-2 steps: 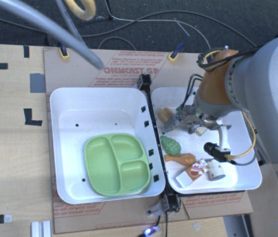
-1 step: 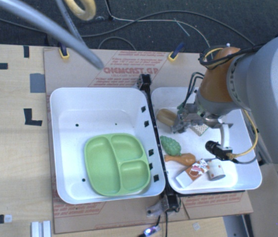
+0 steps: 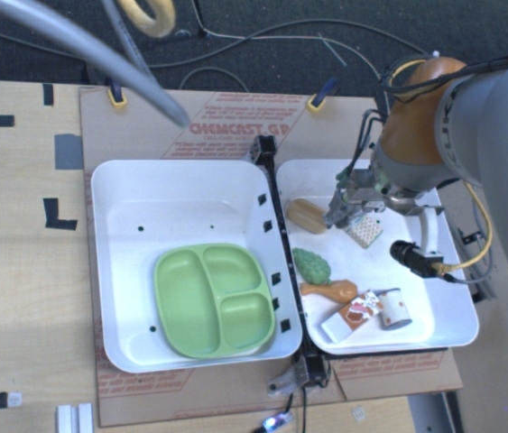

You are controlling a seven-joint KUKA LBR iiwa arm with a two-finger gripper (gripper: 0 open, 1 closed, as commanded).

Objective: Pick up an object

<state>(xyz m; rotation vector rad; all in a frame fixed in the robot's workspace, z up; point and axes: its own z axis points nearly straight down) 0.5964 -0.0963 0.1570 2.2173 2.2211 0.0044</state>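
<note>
In the right bin [image 3: 457, 318], my gripper [image 3: 344, 209] hangs low near the back left part. It is just right of a tan bread roll [image 3: 306, 215] and above a small checkered white piece [image 3: 364, 233]. Further forward lie a green broccoli-like piece [image 3: 312, 265], an orange drumstick [image 3: 329, 290], a red and white carton [image 3: 351, 316] and a small can [image 3: 396, 310]. I see nothing held in the gripper.
The left bin [image 3: 118, 206] holds a green divided plate [image 3: 216, 298]. A black divider [image 3: 276, 233] runs between the bins. The grey arm with its orange band [image 3: 420, 124] and a black cable fitting [image 3: 416, 258] overhang the right bin's right side.
</note>
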